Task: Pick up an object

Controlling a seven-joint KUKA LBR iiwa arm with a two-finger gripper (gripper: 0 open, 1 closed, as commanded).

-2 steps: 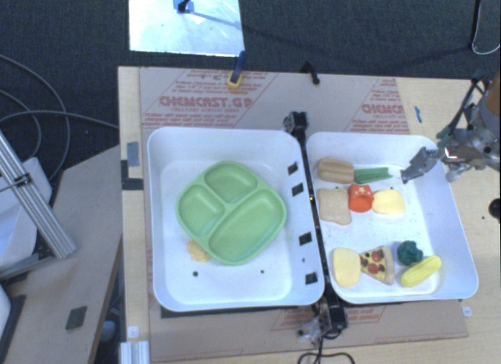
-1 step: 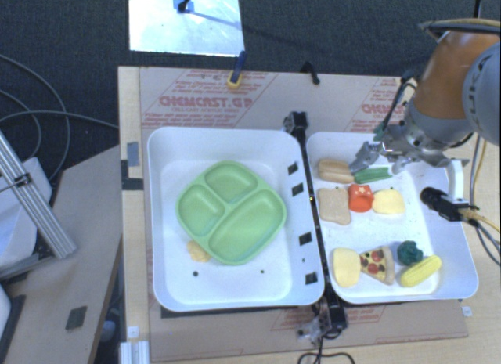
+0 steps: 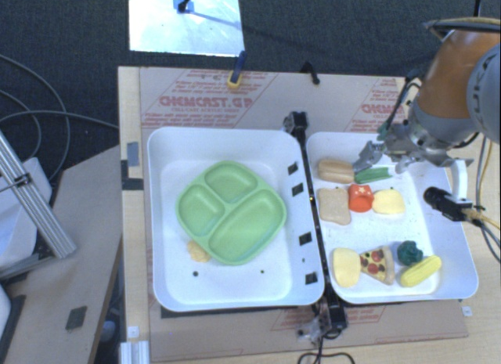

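Green pod (image 3: pixel 373 174) seen in right bin (image 3: pixel 462 264), back area, beside bread roll (image 3: pixel 335 170), above tomato (image 3: pixel 360 197). Tool (image 3: pixel 385 153) positioned just over pod; finger opening cannot be told, no grip confirmed. Task judged unfinished: grasp and lift remain.

Light is even and fairly bright, falling from above. The 2 white bins (image 3: pixel 235 292) read clean, close to washed out on their floors, with soft, short shadows under the green tray (image 3: pixel 231 212) and the toy foods. A reflective sheet (image 3: pixel 184 10) at the top glares pale blue-white. The dark floor (image 3: pixel 63 34) around the worktop (image 3: pixel 211 96) stays dim and grainy. The arm (image 3: pixel 462 81) at the right is slightly soft, and fine detail across the frame is coarse.
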